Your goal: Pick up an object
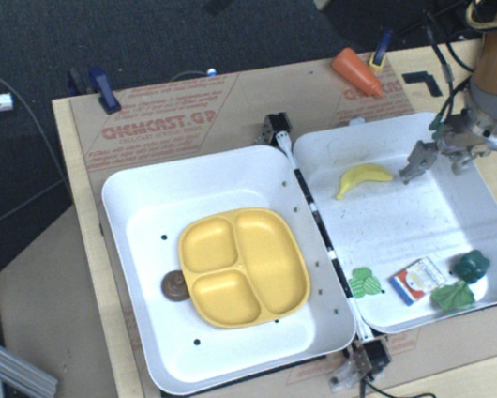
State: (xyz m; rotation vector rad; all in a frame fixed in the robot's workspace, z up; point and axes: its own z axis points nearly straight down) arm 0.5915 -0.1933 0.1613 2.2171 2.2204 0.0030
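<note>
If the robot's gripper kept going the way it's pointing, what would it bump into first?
Probably the yellow banana. The gripper points left across the right bin, and the banana lies next along that line. Its height above the bin floor is unclear, so it might pass over.

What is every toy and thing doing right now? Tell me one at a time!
gripper: low over the right bin, beside the banana, holding nothing.
banana: lying flat in the right bin.
yellow plate: sitting right way up in the left bin, compartments bare.
brown disc: flat, partly tucked under the plate's edge.
small box: lying flat.
green toys: resting near the box.
</note>
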